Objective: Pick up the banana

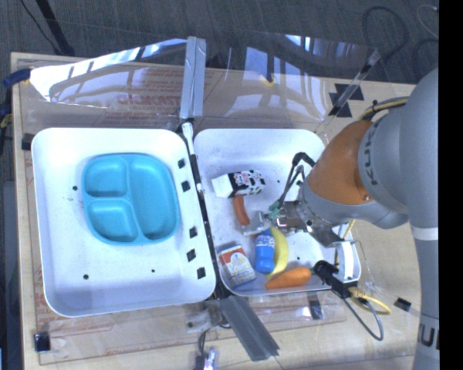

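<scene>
I have the arm [386, 168] reaching in from the right, its orange band over the right bin [216, 149]. The hand [282, 220] sits low in that bin, right at the upper end of the banana [279, 251]. From this angle I cannot tell whether the hand is open or closed, and I see nothing held in it.

The banana lies on the floor of the right bin, toward its near side, running roughly up and down the view. A small blue bottle [264, 253] lies just beside it on the left, touching or nearly so. A carrot [289, 277] lies just below the banana's lower end, along the bin's near wall. Left of the bottle is a small red and white carton [236, 265]. Farther up I see a sausage [241, 210] and, above it, a black and white carton [243, 182].

In the left bin [54, 230] a blue divided tray [130, 197] lies flat. Both bins rest on the worktop [23, 299].
</scene>
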